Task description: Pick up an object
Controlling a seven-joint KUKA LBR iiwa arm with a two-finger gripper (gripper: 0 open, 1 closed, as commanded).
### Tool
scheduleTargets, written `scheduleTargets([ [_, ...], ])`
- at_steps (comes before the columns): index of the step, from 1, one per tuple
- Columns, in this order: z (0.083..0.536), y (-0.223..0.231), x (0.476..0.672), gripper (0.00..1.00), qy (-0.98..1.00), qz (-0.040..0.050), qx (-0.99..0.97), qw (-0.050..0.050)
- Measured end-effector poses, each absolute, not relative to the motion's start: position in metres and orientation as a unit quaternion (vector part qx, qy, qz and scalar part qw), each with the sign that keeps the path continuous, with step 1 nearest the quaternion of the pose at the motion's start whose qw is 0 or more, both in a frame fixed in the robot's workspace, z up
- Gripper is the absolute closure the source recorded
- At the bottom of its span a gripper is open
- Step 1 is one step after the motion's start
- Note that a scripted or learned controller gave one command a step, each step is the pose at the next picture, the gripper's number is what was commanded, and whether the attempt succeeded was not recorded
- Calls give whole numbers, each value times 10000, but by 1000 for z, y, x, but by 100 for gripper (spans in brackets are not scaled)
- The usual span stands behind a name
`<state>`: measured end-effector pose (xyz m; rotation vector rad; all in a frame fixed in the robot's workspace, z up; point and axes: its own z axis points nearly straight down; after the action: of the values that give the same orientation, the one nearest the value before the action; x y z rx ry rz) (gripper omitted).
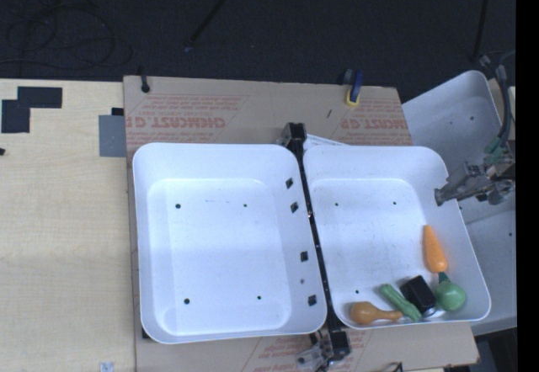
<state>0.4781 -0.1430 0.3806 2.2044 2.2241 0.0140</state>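
Observation:
Several small objects lie in the near right corner of the right bin (370, 168). An orange carrot-shaped piece (434, 249) rests against the right wall. Below it sit a green ball (452, 296), a black block (418, 293), a green stick (399, 301) and an orange-yellow gourd shape (375, 312). My gripper (446, 192) hangs at the right rim of the right bin, above and apart from the carrot-shaped piece. It is dark and small in the camera view, and nothing shows in it.
The left bin (152, 193) stands beside the right one, joined along a black divider (305, 227). Both rest on a cardboard sheet (253, 109). A grey metal plate (459, 114) lies at the right behind the gripper.

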Motion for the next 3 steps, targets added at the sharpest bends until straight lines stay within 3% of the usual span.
scheduleTargets([
  [1, 368, -215, 475, 0, 7055, -13, 7087, 2],
  [3, 306, -213, 476, 0, 7071, -12, 7071, -26],
])
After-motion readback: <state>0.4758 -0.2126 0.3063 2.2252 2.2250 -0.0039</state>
